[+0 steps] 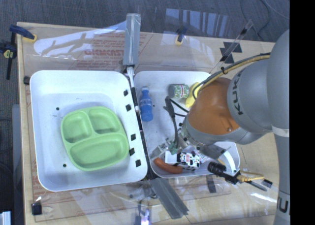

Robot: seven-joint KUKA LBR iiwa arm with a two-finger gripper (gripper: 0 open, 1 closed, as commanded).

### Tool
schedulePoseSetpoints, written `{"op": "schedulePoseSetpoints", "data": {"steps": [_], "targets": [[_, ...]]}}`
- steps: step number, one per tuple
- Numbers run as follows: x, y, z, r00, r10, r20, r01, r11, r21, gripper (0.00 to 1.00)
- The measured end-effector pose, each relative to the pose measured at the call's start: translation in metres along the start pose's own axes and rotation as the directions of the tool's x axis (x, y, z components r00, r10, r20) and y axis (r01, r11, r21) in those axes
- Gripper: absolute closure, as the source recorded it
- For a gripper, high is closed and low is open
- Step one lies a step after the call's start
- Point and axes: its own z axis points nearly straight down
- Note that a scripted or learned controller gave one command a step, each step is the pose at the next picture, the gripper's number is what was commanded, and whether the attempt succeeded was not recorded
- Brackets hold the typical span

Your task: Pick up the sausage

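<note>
Beside the sausage, a patterned box lies under the arm.

The arm covers much of the right bin, hiding its middle. Below the arm, the sausage shows only partly, its right end hidden under a patterned item.

Landmark: blue plastic bottle, lying in right white bin beside centre divider.
- Green three-compartment plastic tray: left of bottle, in left white bin.
- Small green-white can: right of bottle.
- Reddish-brown sausage: below bottle, at near wall.
- Grey arm with orange band: right of bottle; gripper low, just above sausage.
</note>
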Motion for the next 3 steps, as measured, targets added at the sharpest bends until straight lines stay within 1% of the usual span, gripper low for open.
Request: {"op": "schedulePoseSetpoints", "data": {"steps": [1,2,3], "targets": [[0.001,0.002,-0.010,1.000,-0.006,-0.002,0.006,1.000,-0.002,1.00],[0.001,0.002,-0.010,1.000,-0.006,-0.001,0.006,1.000,-0.002,0.00],[-0.021,-0.009,0.000,0.983,-0.183,-0.003,0.183,0.983,-0.004,0.00]]}}
